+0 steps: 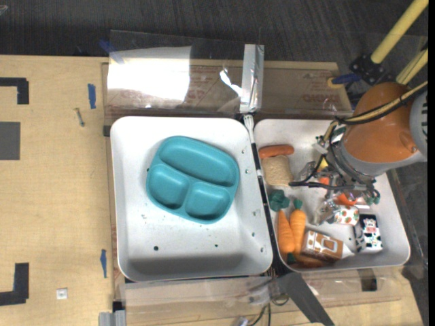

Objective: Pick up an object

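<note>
The right bin (397,246) holds several small toy items: a sausage (276,151), a tan bread-like piece (276,172), a green piece (277,200), two orange carrots (292,228), a brown box (321,246), a white spotted piece (346,215) and a black-and-white piece (368,234). My gripper (340,197) hangs low over the middle of this bin, under the orange band (378,124) of the arm. It is just above the spotted piece and a small orange item. The wrist and cables hide its tips.
The left bin (129,148) holds a teal divided plate (193,178). A clear plastic wall (251,80) stands behind the bins. Cardboard bench surface (47,195) lies to the left. Yellow poles (404,19) stand at the upper right.
</note>
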Controlling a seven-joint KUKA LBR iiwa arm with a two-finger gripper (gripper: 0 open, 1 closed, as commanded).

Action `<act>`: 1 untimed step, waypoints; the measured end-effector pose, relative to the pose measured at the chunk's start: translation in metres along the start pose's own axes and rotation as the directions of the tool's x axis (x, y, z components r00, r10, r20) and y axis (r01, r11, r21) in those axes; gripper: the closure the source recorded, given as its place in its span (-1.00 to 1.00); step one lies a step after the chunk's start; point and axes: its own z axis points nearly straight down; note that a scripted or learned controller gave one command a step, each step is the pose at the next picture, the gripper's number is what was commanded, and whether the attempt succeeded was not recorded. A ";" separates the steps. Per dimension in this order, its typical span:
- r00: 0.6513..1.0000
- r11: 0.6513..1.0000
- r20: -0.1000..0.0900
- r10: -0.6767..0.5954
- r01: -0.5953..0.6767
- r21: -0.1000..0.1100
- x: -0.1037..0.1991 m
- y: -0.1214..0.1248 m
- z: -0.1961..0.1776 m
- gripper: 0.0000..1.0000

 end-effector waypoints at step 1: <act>0.910 0.910 -0.004 -0.415 0.415 -0.001 0.047 -0.037 0.000 -1.00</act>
